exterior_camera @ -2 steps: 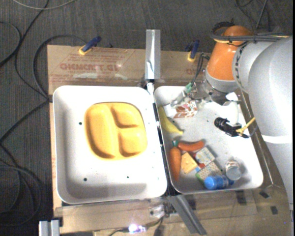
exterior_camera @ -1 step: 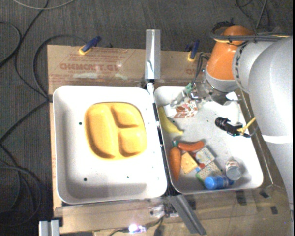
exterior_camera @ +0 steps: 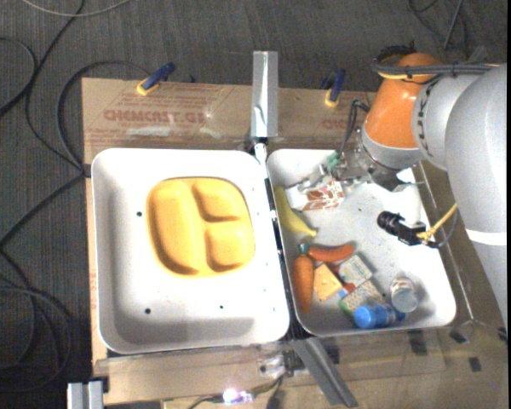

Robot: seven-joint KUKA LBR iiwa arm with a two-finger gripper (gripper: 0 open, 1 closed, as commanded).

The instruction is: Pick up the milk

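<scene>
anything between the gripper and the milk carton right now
Nothing visible. The gripper is right at the milk carton in the far corner of the right bin. The banana lies beside the carton toward the divider, not on it.

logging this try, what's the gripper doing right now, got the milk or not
gripper: down at the far end of the right bin, right by the milk carton; cannot be told whether it is open, closed or holding the carton.
</scene>
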